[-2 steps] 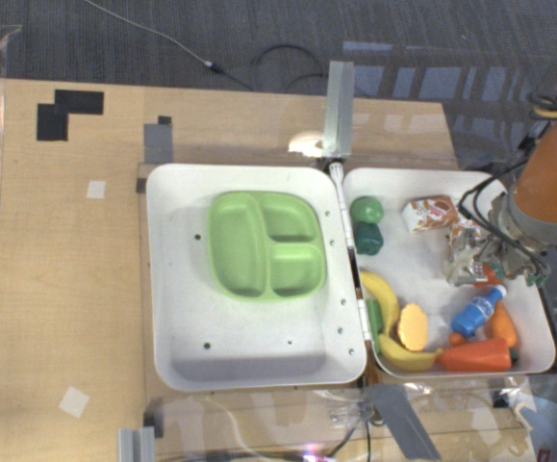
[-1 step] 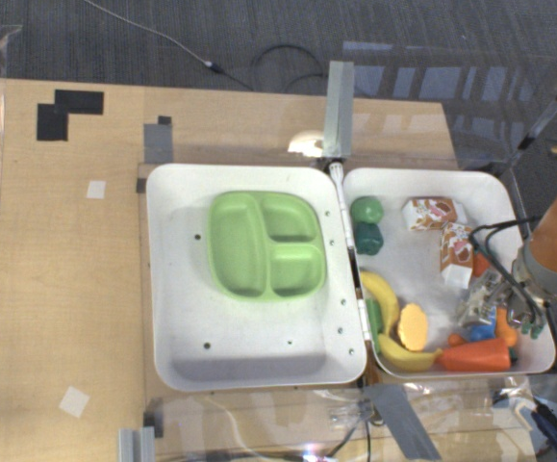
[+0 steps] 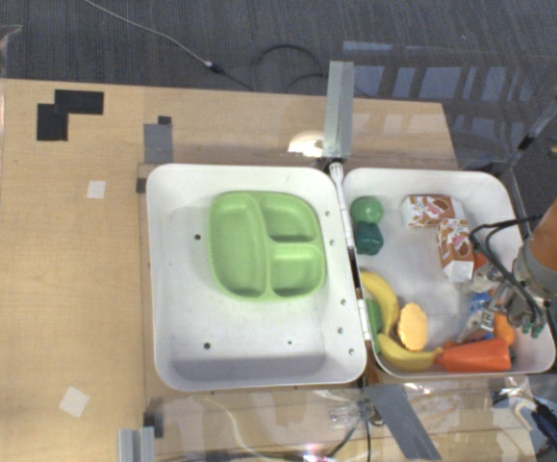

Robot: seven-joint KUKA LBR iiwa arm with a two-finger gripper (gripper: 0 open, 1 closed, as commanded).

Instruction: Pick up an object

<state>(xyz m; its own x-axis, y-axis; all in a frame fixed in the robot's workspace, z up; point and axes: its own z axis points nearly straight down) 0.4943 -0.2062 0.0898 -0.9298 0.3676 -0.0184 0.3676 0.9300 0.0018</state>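
The gripper (image 3: 494,318) hovers at the right bin's (image 3: 451,179) four o'clock; jaw state unclear. Crowded carrot (image 3: 475,356) and snack packets (image 3: 454,242) risk a glancing miss.

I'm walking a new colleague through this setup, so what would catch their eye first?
Probably the green divided plate lying alone in the left bin. Next, the bright clutter in the right bin: a banana, a carrot and snack packets, with the arm's gripper low at its right side.
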